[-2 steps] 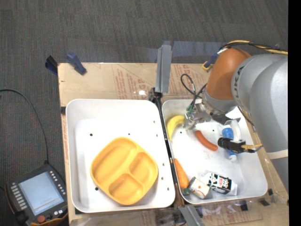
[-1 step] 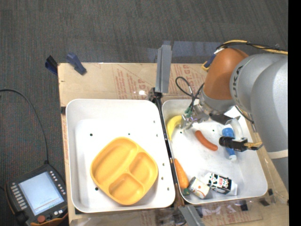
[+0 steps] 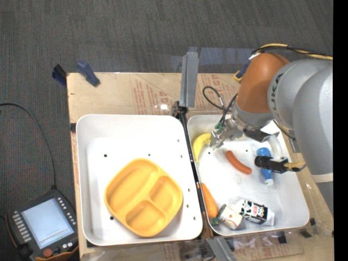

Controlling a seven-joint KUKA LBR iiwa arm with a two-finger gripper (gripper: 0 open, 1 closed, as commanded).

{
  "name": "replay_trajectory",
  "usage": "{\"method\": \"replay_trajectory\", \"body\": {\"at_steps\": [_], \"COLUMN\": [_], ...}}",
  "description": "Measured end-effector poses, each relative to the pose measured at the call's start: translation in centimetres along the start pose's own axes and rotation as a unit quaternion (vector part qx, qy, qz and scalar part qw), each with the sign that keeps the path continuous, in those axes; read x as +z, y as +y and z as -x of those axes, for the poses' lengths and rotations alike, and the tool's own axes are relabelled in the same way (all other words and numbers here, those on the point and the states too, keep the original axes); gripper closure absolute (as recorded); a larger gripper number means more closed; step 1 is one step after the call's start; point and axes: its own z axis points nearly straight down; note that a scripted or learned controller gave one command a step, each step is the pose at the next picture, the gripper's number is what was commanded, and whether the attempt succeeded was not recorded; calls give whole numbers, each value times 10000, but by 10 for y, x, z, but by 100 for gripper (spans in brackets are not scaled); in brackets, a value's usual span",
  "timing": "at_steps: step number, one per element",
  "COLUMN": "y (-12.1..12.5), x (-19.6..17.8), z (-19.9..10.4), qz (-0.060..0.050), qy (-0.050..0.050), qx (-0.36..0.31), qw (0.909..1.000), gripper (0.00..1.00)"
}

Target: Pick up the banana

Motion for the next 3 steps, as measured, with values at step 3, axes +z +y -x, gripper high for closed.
{"method": "replay_trajectory", "body": {"at_steps": [3], "y": [-1], "x": [9], "z": [3], "qz": [-2], "qy": [-9], "qx": [-236], "qw": [9997], "gripper": [0]}}
